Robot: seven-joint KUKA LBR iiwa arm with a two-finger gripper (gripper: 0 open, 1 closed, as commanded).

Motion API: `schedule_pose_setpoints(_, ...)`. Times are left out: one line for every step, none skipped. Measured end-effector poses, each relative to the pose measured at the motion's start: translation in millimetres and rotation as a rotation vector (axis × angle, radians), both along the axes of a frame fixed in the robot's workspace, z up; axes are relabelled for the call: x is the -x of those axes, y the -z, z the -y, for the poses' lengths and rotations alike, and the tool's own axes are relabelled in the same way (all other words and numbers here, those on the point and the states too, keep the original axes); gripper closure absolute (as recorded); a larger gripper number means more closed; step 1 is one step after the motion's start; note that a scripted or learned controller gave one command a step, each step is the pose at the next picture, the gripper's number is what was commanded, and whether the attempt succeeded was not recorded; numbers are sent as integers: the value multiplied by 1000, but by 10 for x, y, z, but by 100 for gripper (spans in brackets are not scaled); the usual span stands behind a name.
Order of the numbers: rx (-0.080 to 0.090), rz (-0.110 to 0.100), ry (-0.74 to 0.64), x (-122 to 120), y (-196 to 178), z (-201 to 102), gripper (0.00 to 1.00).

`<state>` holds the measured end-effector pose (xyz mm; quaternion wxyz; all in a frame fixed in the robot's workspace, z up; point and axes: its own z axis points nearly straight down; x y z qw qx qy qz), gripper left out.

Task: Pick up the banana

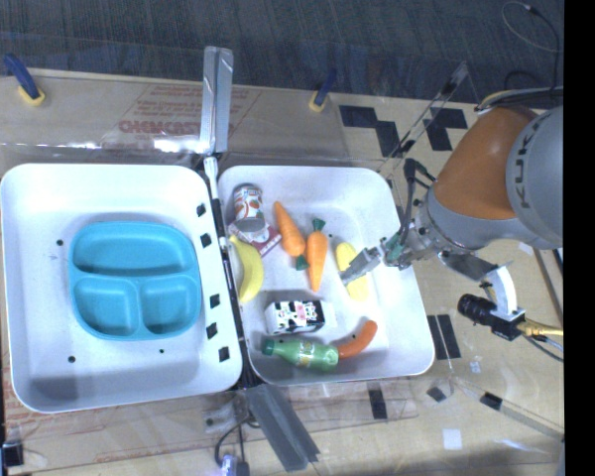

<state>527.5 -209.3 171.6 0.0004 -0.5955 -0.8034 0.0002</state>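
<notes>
The banana (246,270) is yellow and curved. It lies along the left wall of the right bin (397,216), just below a small can (247,206). My gripper (362,263) reaches in from the right and hangs low over a small yellow object (357,284) near the bin's right side. That puts it well to the right of the banana, with two carrots (315,254) lying between them. Nothing of the banana is touched by the gripper.
The right bin also holds a cow-patterned carton (296,315), a green bottle (299,352) and an orange-red sausage-shaped piece (358,337) along its front. The left bin (30,266) holds a blue divided tray (134,276). A metal divider (216,107) stands between the bins.
</notes>
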Motion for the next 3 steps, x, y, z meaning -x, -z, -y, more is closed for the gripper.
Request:
schedule_pose_setpoints(0,0,-50,-125,800,-5,0)
schedule_pose_setpoints(0,-1,-54,-131,700,-12,100)
schedule_pose_setpoints(0,-1,125,-565,-286,-315,100)
